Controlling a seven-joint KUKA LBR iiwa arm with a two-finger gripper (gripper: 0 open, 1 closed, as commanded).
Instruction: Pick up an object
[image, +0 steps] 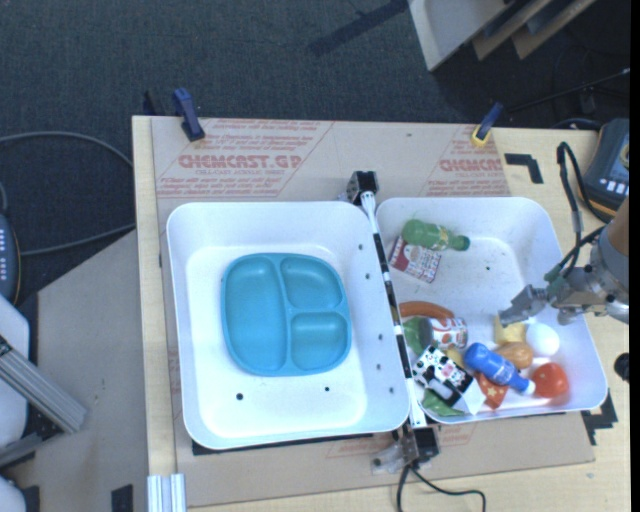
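Observation:
The right bin (480, 225) holds a heap of toy food along its near side. In it lie a white egg (543, 339), a red tomato (549, 380), a blue bottle (497, 365), an orange piece (517, 353) and a yellow piece (511, 331). A black-and-white cow-patterned item (441, 373) and a red and white can (440, 327) sit nearer the divider. A green bottle (435, 236) and a red and white packet (416, 260) lie at the far side. My gripper (537, 306) hangs low over the right part of the heap, just above the egg and the yellow piece.
The left bin (200, 400) holds a blue divided plate (286, 313). A black rail (385, 300) with clamps runs between the bins. Blue and yellow clips (187, 113) hold the cardboard at the bench's far edge. Cables hang by the arm on the right.

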